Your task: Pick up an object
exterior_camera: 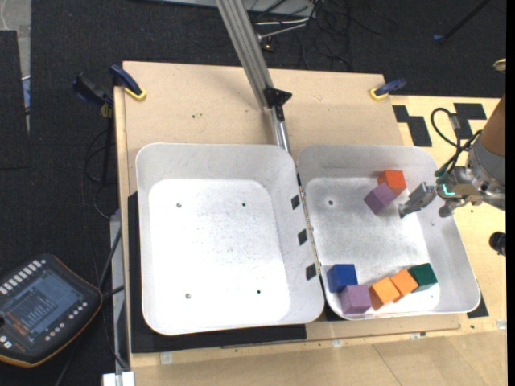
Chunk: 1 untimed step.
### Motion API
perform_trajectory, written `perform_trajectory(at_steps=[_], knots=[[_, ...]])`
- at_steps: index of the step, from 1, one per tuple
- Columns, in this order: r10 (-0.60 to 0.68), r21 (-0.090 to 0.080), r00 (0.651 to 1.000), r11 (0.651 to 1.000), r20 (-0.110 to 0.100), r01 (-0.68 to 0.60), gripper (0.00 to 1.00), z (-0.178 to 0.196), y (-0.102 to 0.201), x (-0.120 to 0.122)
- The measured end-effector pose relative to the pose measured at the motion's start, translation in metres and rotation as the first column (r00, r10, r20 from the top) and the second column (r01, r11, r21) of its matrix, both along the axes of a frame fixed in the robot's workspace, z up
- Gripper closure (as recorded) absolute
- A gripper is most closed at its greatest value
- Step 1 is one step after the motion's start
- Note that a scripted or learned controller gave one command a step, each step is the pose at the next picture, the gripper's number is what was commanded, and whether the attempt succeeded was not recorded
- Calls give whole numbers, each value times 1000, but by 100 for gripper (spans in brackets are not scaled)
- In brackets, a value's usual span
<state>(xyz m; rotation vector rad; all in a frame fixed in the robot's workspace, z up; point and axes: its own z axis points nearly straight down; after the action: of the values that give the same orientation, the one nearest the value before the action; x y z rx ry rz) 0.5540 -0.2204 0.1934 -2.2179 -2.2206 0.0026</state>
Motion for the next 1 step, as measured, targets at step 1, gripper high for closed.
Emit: perform_trajectory(at_steps=[1], knots=[[1,-1,1000,1000,2,-1,0,2,0,0]])
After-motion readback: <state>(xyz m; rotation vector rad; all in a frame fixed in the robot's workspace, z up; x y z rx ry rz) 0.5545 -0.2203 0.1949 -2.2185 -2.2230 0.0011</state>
